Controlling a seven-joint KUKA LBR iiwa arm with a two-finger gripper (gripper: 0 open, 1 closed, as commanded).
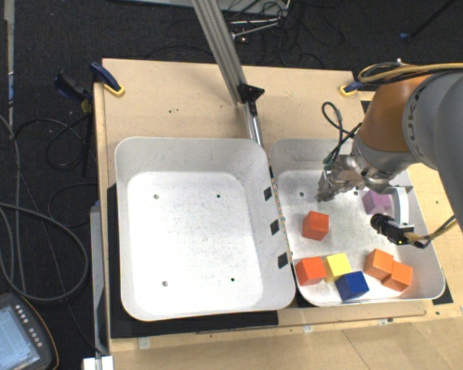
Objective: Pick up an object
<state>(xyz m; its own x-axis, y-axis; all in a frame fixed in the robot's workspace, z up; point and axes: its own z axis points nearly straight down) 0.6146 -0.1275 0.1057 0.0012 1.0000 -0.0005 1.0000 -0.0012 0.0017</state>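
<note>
The right bin [293, 183] holds several blocks. A red-orange cube [315, 225] lies near the bin's middle. Along the front wall sit an orange block [311, 270], a yellow block [338, 265] and a blue block [353, 285]. Two more orange blocks [389, 269] rest at the front right. A purple block [379, 202] lies at the right, partly hidden by the arm. My gripper [326, 192] hangs over the bin's back part, a little above and behind the red-orange cube, with nothing seen between its fingers.
The left bin [139, 168] stands beside the right one. A slanted metal pole [220, 37] crosses the back of the bench. The grey and orange arm [409, 122] covers the right bin's back right corner. Cables run near the wrist.
</note>
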